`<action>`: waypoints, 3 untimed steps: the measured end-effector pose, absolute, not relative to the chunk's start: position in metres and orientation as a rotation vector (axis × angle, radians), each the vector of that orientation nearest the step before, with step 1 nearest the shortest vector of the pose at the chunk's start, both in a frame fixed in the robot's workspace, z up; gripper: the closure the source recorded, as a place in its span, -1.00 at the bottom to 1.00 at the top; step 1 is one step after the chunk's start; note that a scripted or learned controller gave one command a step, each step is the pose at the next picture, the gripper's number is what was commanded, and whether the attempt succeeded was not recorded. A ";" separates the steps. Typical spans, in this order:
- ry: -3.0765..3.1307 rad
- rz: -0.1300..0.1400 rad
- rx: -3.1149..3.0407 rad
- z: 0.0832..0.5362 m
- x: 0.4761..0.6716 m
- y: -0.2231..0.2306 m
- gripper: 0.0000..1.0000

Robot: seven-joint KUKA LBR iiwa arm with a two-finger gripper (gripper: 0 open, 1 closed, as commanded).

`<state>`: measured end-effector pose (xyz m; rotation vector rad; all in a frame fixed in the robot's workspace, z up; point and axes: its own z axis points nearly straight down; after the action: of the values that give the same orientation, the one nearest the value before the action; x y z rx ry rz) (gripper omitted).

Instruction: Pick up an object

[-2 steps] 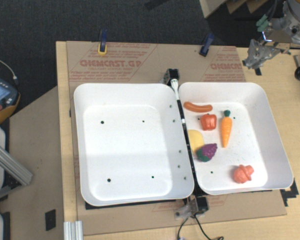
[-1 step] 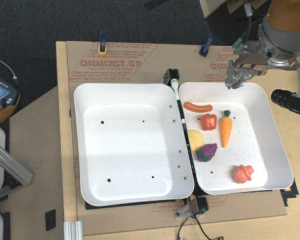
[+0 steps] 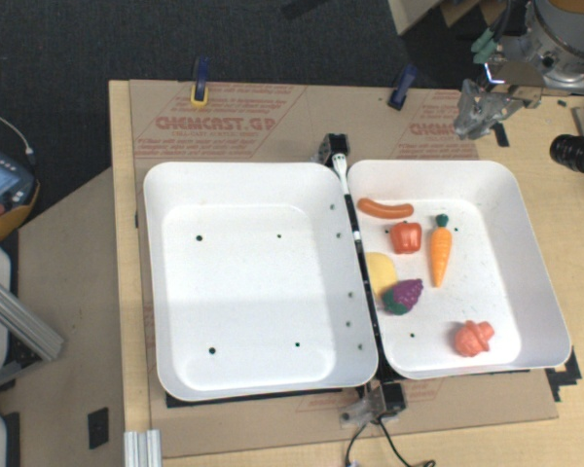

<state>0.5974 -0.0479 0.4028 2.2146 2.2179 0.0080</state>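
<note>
gripper (image 3: 479, 115) above right bin (image 3: 526, 212), arm cut off top right, yellow item (image 3: 379, 269) partly hidden

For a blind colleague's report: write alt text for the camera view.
Two shallow white bins sit side by side on a bench; the right bin holds toy foods: a sausage, red pepper, carrot, yellow piece, purple grapes and a red-orange piece. The arm's tool hangs above the bench beyond that bin's far edge, apart from the food.

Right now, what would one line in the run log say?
gripper: above right bin's far edge | holding: nothing seen | right bin: sausage, pepper, carrot, grapes
</note>
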 end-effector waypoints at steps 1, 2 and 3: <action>2.230 -0.007 2.222 0.329 0.571 -0.002 1.00; 2.220 0.000 2.224 0.360 0.532 -0.011 1.00; 2.219 0.007 2.216 0.395 0.555 -0.004 1.00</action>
<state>0.5551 -0.0045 0.3948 2.2161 2.2195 0.0069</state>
